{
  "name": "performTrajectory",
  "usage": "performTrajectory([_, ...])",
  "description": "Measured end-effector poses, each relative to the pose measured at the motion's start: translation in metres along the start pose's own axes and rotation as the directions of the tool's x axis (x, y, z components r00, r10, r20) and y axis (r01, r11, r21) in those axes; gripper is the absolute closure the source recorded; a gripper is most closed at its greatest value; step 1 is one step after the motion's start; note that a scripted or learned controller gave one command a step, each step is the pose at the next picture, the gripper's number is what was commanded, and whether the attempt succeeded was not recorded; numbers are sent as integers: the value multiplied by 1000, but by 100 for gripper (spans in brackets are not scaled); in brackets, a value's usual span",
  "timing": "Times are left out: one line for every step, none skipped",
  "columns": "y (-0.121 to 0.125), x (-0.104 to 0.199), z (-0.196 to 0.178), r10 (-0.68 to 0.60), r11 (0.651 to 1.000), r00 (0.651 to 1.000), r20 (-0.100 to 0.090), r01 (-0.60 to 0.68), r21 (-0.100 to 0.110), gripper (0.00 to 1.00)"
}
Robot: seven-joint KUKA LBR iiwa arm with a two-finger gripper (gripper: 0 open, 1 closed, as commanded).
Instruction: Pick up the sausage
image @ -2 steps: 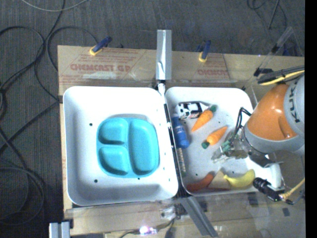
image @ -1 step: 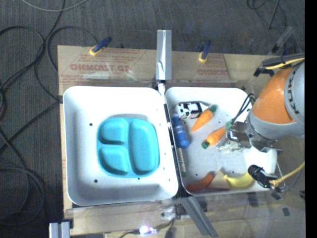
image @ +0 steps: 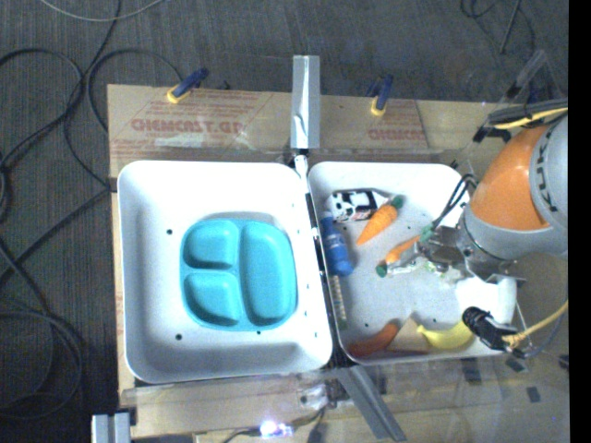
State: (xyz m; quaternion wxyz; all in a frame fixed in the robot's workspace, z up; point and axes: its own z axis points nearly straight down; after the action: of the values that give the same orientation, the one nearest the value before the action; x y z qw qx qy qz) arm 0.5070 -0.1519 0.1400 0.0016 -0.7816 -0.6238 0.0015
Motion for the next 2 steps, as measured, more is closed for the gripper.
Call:
performTrajectory([-37, 55, -42, 63, 998, 998, 0, -63, 0, 0])
performTrajectory([-31, 29, -173, 71, 997, 997, 4, -71, -4, 0])
